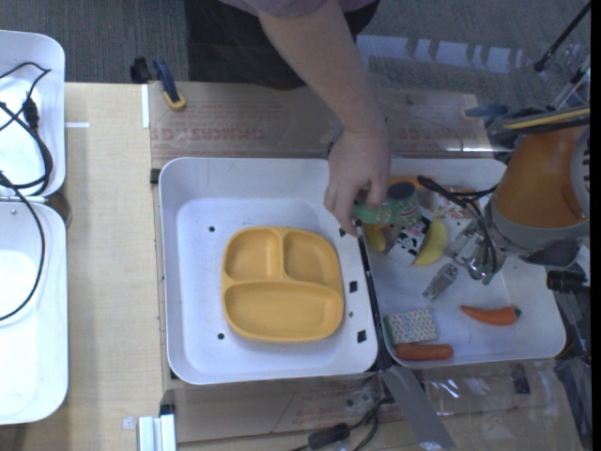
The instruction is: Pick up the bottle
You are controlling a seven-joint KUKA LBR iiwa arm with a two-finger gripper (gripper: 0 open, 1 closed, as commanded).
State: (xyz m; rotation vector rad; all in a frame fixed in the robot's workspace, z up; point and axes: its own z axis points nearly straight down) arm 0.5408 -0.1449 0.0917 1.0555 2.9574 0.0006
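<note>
The jaws point(449, 278) of the grey robot arm with an orange band point(537, 188) hang low over the right-hand shallow white bin point(540, 344), their metal fingers spread apart with nothing between them, pointing down and to the left. The arm reaches in from the right above that bin.

A person's bare hand point(359, 181) comes down from the top of the frame and closes around the green-labelled bottle with a dark cap point(392, 208), which lies near the bin's upper left corner, just beside the divide between the two bins and well apart from the jaws. A yellow banana point(433, 242) lies just right of the bottle, between it and the jaws, with a small black-and-white patterned item point(407, 241) beside it.

Along the bin's lower edge sit a speckled rectangular sponge point(412, 326) and a red sausage-shaped toy point(424, 351); an orange carrot with a green tip point(490, 315) lies below the jaws to the right.

The left-hand white bin point(188, 280) holds a yellow three-compartment plastic plate point(282, 285). Both bins rest on the pale wooden worktop point(108, 252), where a blue-handled clamp point(169, 85) grips the far edge.
</note>
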